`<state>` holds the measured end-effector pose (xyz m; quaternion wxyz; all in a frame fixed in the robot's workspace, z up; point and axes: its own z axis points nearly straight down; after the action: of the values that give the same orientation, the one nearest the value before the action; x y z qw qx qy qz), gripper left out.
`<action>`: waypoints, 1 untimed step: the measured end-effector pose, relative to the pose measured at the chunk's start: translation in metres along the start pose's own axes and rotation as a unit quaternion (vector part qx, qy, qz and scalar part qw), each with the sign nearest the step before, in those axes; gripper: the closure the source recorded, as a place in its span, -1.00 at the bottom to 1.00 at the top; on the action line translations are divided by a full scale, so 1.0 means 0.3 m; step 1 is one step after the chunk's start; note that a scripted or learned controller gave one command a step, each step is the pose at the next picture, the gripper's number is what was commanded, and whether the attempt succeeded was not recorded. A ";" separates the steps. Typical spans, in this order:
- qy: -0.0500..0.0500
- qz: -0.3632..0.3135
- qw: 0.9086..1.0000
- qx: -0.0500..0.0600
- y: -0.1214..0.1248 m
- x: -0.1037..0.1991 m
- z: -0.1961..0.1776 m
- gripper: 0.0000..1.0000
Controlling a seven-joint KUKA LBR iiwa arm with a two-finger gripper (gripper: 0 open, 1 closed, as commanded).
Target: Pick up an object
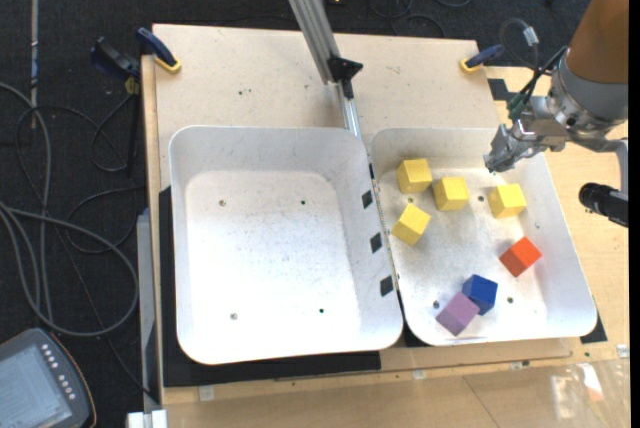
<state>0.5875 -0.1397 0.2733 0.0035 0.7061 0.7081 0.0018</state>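
No readable writing appears anywhere. A beige tabletop [260,66] carries two white bins. The right bin [560,306] holds four yellow cubes, an orange cube [520,256], a blue cube [481,292] and a purple cube [458,313]. The pincer [500,159] hovers above the rightmost yellow cube [508,200]; whether it is clenched or released cannot be told.

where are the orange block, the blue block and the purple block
orange block [520,257], camera view, its top face
blue block [481,292], camera view, its top face
purple block [458,313], camera view, its top face
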 end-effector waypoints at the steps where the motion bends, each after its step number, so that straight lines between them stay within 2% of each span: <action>1: 0.002 -0.002 1.000 0.004 0.015 0.156 0.052 1.00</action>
<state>0.5919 -0.0929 0.2576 -0.0002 0.7047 0.7095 0.0003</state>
